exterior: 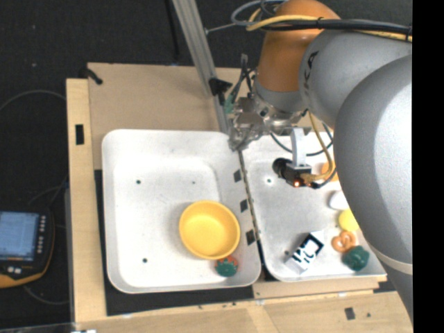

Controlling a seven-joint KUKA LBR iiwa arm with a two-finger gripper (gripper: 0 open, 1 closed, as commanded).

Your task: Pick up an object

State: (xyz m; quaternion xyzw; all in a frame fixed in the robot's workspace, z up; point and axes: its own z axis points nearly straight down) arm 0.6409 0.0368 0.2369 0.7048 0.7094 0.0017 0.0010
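Pale wooden worktop (152,96) set against dark flooring.
The black floor (41,26) surrounds the worktop on the left and far sides; a handheld control pendant (22,245) with a lit bluish screen lies there at the left, and a metal rail (198,44) slants up from the far edge.

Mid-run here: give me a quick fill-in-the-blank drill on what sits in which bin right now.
1. The yellow bowl sits in the ____ bin.
2. The small green thing beside the bowl lies against that bin's ____ edge.
3. The black-and-white box lies in the ____ bin.
4. The arm's band above the wrist is ____.

Missing words: left; near (bottom); right; orange.
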